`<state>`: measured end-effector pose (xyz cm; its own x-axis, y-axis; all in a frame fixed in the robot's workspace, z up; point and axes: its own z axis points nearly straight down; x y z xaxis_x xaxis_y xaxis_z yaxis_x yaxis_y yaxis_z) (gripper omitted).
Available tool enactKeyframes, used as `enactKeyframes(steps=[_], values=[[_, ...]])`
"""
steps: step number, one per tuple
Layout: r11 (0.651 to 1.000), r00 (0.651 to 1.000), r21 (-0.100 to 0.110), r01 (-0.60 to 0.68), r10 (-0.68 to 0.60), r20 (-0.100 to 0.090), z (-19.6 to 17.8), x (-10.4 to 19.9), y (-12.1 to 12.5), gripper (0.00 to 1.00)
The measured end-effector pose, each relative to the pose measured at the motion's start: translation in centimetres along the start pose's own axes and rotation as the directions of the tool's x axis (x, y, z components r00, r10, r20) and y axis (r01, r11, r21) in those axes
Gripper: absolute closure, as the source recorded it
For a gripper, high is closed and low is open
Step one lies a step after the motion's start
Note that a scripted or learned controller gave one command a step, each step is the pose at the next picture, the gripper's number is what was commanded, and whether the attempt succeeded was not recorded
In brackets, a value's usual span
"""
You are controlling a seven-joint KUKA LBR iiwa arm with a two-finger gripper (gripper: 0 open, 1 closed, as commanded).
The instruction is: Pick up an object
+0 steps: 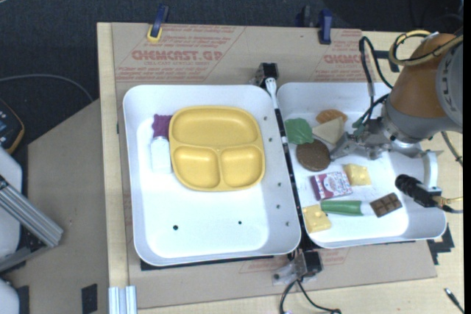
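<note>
Pincer (pixel 346 147) hangs low in the right bin (pixel 423 232), fingers look a bit parted, gripping nothing I can see. The brown cookie (pixel 313 156) sits just left of its tips, nearest grab.

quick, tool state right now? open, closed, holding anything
tool: cannot be told whether open or closed; it sits low in the right bin near the brown round item, with nothing visibly held.
</note>
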<state>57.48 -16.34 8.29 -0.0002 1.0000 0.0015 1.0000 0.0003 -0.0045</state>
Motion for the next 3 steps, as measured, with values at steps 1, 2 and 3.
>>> enactKeyframes(steps=[1, 2, 3], values=[[1.000, 1.000, -0.005, -0.001, 0.001, 0.001, -1.3, -0.1, 0.1, 1.00], [1.000, 1.000, -0.010, 0.000, 0.000, 0.004, -5.6, -0.3, 0.3, 1.00], [1.000, 1.000, -0.012, 0.001, -0.001, 0.004, -10.2, 0.0, 1.1, 1.00]])
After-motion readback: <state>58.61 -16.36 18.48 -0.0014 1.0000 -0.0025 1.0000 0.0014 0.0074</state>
